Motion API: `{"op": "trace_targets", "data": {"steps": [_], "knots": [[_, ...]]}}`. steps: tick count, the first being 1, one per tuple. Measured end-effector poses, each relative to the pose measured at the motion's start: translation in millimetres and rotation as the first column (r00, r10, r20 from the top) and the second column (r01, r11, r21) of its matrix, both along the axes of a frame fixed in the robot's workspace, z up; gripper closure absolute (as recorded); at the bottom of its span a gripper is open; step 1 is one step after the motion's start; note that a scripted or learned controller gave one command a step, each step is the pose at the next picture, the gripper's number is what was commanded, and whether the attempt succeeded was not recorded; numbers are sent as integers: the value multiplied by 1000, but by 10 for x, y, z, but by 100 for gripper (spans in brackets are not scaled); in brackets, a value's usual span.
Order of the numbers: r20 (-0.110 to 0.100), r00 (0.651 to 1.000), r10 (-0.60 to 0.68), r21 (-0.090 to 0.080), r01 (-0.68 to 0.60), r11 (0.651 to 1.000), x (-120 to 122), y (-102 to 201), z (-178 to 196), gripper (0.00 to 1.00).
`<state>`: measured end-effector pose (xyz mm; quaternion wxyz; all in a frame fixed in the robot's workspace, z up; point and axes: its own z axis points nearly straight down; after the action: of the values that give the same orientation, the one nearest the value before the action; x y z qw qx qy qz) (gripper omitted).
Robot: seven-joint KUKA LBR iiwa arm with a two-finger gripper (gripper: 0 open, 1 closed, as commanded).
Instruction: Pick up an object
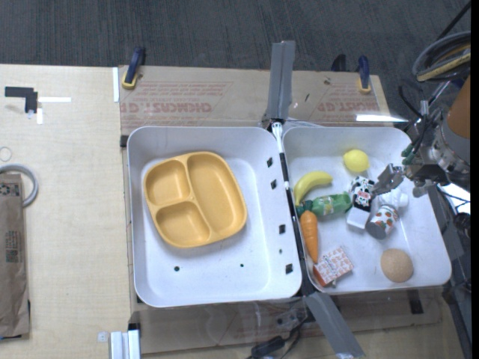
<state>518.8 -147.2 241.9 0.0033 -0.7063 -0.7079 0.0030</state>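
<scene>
The right bin [426, 223] holds a yellow lemon [356, 160], a banana [313, 182], a green bottle [329, 203], a carrot [309, 235], a cow-patterned carton [362, 194], a tipped can [383, 221], a small snack box [333, 265] and a round brown ball [397, 265]. My gripper [403, 183] reaches in over the bin's right side, just right of the carton and above the can. Its two fingers [388, 177] are spread apart, open, with no object between them.
The left bin [142, 275] contains a yellow divided plate [194, 199]. A grey divider post [281, 81] stands between the bins at the back. Cables hang at the upper right [441, 58]. A brown paper bag [11, 253] lies at the far left.
</scene>
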Motion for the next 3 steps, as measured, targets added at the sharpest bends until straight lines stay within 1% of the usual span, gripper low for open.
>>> {"op": "trace_targets", "data": {"steps": [1, 2, 3], "knots": [[9, 1000, -26, -1, 26, 1000, -390, -336, -1412, 0], [10, 974, 225, -2, -225, 974, 147, -109, -1489, 0], [10, 951, 309, -1, -309, 951, 807, -176, -1500, 0]]}}
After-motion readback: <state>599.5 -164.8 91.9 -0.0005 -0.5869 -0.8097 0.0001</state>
